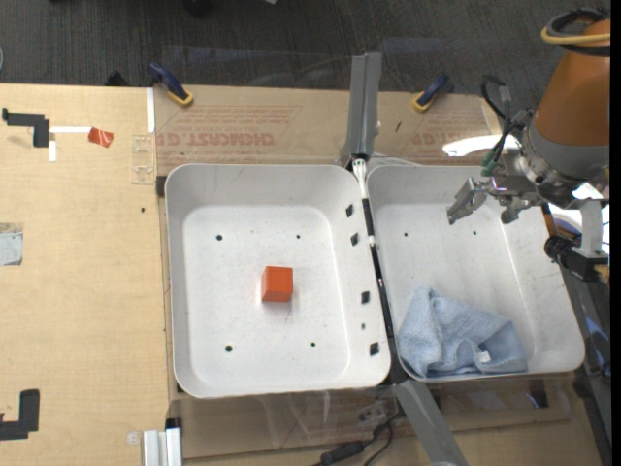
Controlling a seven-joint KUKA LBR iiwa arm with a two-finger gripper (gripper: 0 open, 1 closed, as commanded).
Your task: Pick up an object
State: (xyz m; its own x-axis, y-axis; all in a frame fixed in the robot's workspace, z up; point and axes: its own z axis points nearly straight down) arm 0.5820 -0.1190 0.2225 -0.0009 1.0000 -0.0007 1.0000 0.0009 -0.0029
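An orange-red cube (277,284) sits near the middle of the left bin (194,260). A crumpled light-blue cloth (456,336) lies in the front part of the right bin (543,289). My gripper (484,202) hangs over the back of the right bin, near its far right side, well away from both the cloth and the cube. Its two dark fingers (464,205) spread apart with nothing between them.
A metal divider (365,115) runs between the two bins. Blue and yellow clamps (171,83) hold the cardboard at the back. The grey arm with its orange band (574,95) comes in from the upper right.
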